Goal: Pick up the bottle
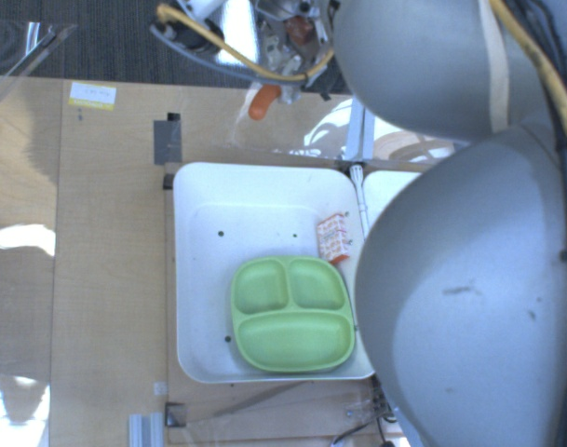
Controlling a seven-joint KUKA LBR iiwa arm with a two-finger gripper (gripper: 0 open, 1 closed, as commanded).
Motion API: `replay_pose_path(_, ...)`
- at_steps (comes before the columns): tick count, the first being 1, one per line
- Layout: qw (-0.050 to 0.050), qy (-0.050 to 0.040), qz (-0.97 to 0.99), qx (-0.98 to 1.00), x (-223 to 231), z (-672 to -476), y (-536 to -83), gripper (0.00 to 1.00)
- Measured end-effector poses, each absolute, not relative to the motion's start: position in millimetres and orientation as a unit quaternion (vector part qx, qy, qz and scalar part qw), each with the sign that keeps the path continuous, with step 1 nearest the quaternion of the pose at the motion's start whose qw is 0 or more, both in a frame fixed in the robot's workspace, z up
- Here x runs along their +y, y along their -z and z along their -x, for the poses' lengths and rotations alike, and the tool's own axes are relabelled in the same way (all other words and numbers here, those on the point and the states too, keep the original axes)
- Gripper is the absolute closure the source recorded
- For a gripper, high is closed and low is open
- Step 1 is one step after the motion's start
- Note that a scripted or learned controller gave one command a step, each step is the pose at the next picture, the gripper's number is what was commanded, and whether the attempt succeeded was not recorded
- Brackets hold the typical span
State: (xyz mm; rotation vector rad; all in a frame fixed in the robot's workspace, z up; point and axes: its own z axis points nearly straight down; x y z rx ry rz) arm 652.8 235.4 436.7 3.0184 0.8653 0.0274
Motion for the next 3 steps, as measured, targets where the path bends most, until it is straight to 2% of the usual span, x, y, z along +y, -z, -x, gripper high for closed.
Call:
replay_pose_path(1,0.0,0.0,-0.968,0.25,234.5,-626.8,-207.1,1.0)
replay_pose_path(2,0.0,-0.0022,-0.959,0.285,208.0,-542.7,-271.0,1.0)
replay_pose_path(3,0.001,0.0005,-0.923,0.385,145.3,-487.1,-280.9,1.0)
